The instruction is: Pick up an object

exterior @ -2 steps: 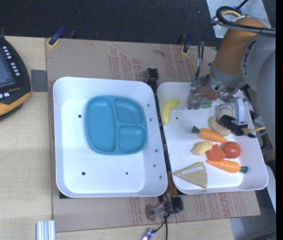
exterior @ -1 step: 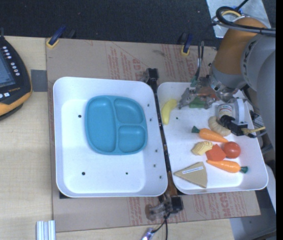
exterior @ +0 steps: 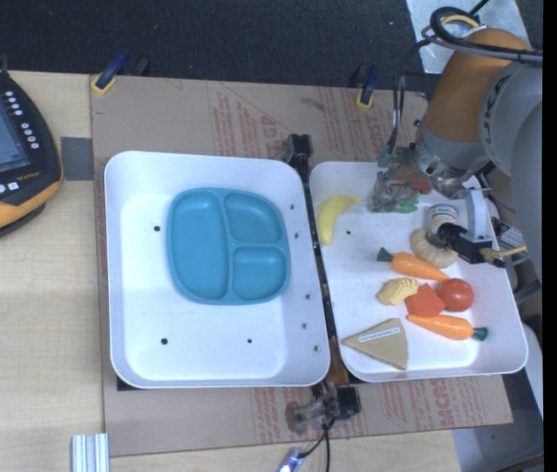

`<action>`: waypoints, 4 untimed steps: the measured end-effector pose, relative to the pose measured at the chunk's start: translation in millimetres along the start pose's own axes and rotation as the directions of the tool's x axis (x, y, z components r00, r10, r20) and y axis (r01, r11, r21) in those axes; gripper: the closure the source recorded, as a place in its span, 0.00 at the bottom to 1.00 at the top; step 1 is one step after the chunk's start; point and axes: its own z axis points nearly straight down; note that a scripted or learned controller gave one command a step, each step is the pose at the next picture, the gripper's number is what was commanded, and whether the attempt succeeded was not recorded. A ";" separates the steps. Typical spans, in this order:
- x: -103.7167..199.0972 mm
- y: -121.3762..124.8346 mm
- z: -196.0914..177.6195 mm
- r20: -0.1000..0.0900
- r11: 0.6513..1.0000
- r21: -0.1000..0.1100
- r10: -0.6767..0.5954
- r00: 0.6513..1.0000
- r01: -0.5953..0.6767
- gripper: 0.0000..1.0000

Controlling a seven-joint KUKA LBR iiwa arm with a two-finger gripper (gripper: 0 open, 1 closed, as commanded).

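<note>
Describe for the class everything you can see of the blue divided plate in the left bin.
The blue plate is a light blue, rounded-rectangle tray that looks like smooth plastic. Raised ridges split it into three compartments: one tall one on its left, two smaller ones stacked on its right. It lies flat, face up, slightly turned, in the middle of the left white bin. It holds nothing, and nothing but the bin floor touches it.

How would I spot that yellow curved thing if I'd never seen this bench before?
Find the right-hand white bin, the one crowded with toy food. Look to its upper left corner, close to the edge shared with the other bin: the banana lies there. It is plain yellow and curved, apart from the orange carrots and red tomato lower right.
</note>
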 end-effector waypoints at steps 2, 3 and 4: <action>-10.7 -0.4 31.6 0.000 1.000 -0.002 0.007 1.000 -0.007 0.00; -11.3 0.0 20.6 0.000 1.000 -0.001 0.005 1.000 -0.005 1.00; -11.2 -0.1 20.8 0.000 1.000 -0.001 0.005 1.000 -0.005 0.00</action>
